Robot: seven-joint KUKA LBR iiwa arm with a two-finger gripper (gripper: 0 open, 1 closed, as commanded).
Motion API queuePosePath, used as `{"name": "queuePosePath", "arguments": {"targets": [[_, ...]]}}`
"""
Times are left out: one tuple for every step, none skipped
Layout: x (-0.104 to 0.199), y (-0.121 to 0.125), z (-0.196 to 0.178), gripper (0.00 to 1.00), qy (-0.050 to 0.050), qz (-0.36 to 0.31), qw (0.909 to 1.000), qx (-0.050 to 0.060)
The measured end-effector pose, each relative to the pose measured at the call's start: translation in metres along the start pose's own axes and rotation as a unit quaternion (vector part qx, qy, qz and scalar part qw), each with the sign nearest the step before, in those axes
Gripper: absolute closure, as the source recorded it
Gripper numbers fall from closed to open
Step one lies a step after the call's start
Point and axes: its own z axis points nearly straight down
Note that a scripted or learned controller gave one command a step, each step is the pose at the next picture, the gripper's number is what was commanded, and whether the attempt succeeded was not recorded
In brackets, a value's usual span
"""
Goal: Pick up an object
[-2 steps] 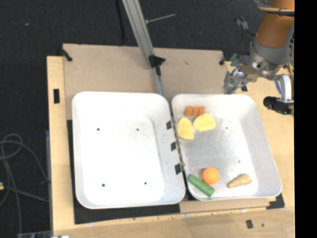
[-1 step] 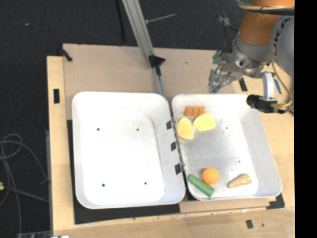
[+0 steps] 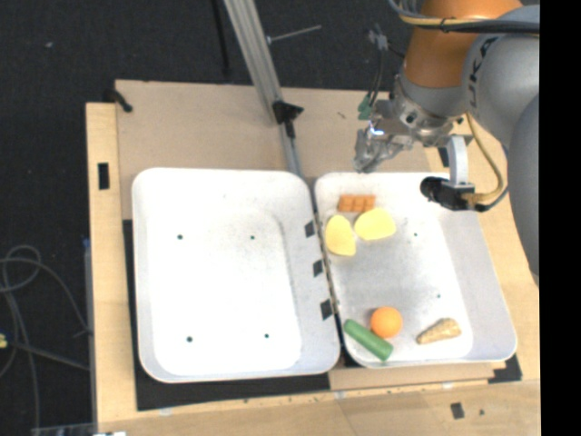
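The tool (image 3: 370,155) hangs in the upper right of the frame, just above the far rim of the right bin (image 3: 472,271), under the grey arm (image 3: 508,71) with its orange band. Its tips point down toward the bin's upper left corner; whether they are apart or together cannot be told at this size, and nothing shows between them.

Nearest below it, inside the right bin near the far edge, lies a small orange ridged block (image 3: 356,204). Just beneath that sit two pale yellow pieces, touching or nearly so: one (image 3: 340,236) against the bin's left wall, the other (image 3: 375,225) to its right. Well apart, toward the lower edge of the same bin, an orange ball (image 3: 387,322) rests just beside a green cylinder (image 3: 368,341) that lies slanted in the lower left corner. A tan wedge-shaped piece (image 3: 438,331) lies to the right of the ball.

The left bin (image 3: 218,271) adjoins the right one at centre frame. Both bins sit on a light brown surface (image 3: 209,125).
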Motion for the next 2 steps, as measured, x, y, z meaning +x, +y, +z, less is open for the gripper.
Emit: {"name": "queuePosePath", "arguments": {"targets": [[0.054, -0.002, 0.013, 1.00, 0.000, 0.000, 1.0000, 0.000], [0.106, 0.000, 0.006, 1.00, 0.001, -0.001, 1.0000, -0.001]]}}
